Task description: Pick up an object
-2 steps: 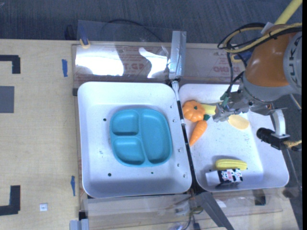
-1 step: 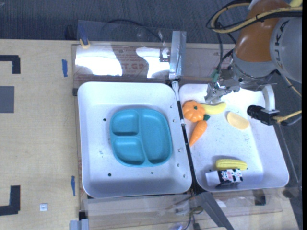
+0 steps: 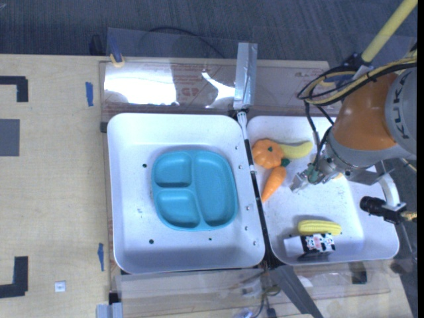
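Closest up, corn cob [image 3: 319,227] and a little black-and-white carton [image 3: 317,243] share the right bin [image 3: 371,240]. My claw [image 3: 310,175] hangs just beside the carrot [image 3: 273,183], pumpkin [image 3: 267,154] and banana [image 3: 295,150]; can't tell if it's open or closed.

The tool [image 3: 306,177] hangs low over the right bin [image 3: 377,244], just beside the carrot [image 3: 273,182]. A small pumpkin [image 3: 266,153] touches a banana [image 3: 296,150]. A corn cob [image 3: 319,227] lies near the front. The left bin [image 3: 126,177] holds a blue divided plate [image 3: 194,189] with 3 compartments.
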You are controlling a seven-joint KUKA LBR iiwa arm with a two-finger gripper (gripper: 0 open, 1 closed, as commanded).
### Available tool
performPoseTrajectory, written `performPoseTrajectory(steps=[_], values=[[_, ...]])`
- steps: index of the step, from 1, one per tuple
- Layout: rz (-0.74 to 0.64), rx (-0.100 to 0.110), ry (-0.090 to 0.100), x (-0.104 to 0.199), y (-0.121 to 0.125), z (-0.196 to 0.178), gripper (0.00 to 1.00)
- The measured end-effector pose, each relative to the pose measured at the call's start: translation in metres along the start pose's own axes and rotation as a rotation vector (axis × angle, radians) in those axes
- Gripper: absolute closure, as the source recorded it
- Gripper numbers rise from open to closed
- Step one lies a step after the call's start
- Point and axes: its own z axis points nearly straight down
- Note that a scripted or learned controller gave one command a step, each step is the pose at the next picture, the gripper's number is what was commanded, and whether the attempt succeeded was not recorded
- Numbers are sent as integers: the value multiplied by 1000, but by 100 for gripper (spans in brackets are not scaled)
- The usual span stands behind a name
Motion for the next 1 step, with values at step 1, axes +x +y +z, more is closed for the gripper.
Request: performPoseTrajectory(steps=[1], values=[[83, -10, -6, 44, -9, -70, 100]])
